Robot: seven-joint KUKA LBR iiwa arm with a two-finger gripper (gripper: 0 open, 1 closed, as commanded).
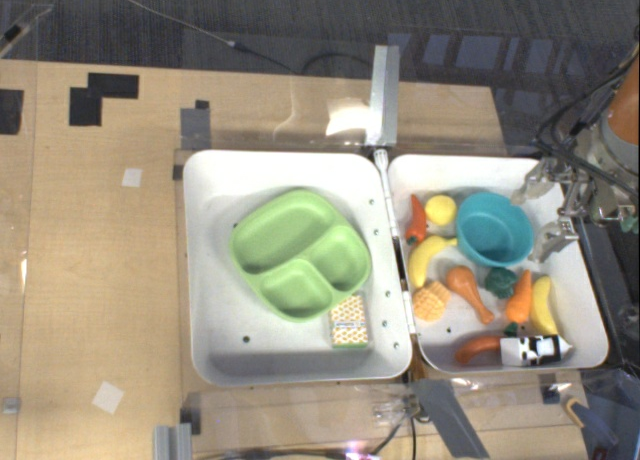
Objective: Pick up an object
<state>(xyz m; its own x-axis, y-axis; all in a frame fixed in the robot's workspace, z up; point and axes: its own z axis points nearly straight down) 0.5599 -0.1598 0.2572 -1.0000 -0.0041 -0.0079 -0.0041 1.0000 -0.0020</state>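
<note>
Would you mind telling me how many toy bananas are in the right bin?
2. One banana lies left of the blue bowl, below the lemon. The other banana lies near the bin's right wall, beside the carrot. Others might be hidden under the bowl.

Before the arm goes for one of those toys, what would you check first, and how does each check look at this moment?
1. Toys present to pick: ok. The right bin holds a teal bowl, a lemon, a banana and a carrot, among others.
2. Hand over that bin: ok, at its right rim beside the teal bowl.
3. Hand free of any toy: ok, nothing between its fingers.
4. Room around the target: not ok. The toys lie crowded, many touching.
5. Left bin out of the way: ok. Its green divided plate and small box lie apart from the hand.
</note>
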